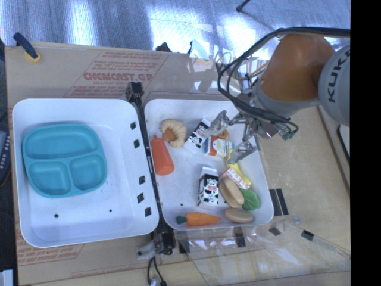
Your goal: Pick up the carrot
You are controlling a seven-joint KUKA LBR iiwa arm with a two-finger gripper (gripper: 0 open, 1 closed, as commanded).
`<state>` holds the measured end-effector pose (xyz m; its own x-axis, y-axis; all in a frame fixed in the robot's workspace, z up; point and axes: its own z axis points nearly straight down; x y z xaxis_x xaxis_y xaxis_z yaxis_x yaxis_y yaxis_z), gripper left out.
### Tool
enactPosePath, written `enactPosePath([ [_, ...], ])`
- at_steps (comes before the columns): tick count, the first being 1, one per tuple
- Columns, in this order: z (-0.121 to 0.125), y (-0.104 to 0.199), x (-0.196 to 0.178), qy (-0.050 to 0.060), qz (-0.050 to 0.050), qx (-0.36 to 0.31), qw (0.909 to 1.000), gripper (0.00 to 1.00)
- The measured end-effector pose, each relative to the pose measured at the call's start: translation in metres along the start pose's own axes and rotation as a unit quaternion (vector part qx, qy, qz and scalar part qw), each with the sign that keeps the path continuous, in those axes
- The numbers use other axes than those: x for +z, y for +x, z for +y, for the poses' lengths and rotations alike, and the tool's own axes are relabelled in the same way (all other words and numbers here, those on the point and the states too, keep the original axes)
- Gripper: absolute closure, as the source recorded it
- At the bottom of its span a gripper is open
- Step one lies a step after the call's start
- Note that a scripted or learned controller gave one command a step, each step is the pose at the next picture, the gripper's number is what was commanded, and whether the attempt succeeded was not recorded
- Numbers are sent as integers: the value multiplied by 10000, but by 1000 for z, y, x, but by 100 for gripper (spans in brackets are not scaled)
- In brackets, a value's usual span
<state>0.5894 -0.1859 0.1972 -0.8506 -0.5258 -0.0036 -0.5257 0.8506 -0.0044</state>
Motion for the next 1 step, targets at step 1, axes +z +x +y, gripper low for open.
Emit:
enactPosePath([
  [1,83,28,22,-44,13,-1903,9817,0],
])
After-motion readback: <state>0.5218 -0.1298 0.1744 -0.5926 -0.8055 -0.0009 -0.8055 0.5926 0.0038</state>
